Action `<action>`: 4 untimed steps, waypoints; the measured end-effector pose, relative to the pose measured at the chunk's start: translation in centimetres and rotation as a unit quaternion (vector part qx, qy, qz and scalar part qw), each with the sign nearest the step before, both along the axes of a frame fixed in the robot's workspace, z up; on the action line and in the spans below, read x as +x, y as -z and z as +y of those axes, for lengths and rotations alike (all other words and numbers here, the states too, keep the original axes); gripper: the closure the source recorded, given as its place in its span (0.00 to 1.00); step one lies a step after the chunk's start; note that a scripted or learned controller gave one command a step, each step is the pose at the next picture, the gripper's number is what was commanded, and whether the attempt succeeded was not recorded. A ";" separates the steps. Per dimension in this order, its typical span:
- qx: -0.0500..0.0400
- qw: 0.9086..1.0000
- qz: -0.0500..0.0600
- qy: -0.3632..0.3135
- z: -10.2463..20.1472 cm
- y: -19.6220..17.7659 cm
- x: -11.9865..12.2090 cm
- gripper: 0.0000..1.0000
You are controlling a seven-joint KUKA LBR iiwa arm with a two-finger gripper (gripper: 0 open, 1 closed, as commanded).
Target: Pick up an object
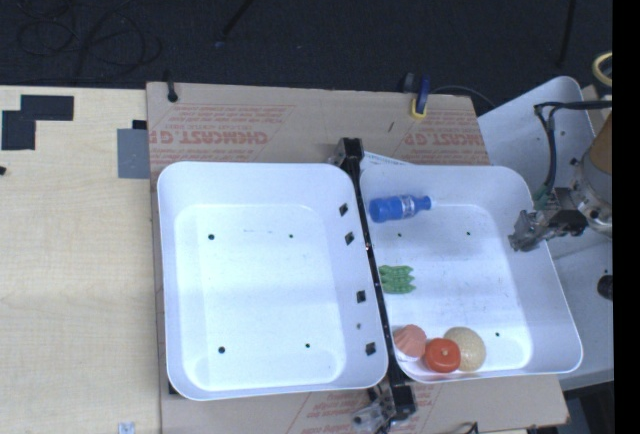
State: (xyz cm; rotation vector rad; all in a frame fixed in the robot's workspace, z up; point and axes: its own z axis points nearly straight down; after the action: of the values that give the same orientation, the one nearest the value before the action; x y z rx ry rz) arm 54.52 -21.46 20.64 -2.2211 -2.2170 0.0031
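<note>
The task looks not yet begun. The gripper (527, 230) hangs over the right rim of the right bin (520, 184), and I cannot tell how it is set. No object is lifted: the blue bottle (399, 208) lies at the far left of this bin, a green pea pod (396, 278) near the middle-left, and a red round piece (442, 355) at the near edge. The left bin (190, 192) stands beside it on brown cardboard (260, 127), upon a pale wooden bench (70, 262). Behind is dark floor.
</note>
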 end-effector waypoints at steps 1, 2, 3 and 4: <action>0.001 1.000 0.002 -0.001 0.3 6.8 1.2 1.00; -0.001 1.000 -0.002 -0.003 0.2 12.0 3.2 1.00; 0.000 1.000 -0.001 -0.001 0.2 11.8 0.9 1.00; 0.000 1.000 -0.001 0.000 0.1 11.8 1.0 0.00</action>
State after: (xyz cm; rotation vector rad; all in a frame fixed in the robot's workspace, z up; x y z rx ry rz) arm 55.48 -21.35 8.81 -2.2223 -2.2190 0.0013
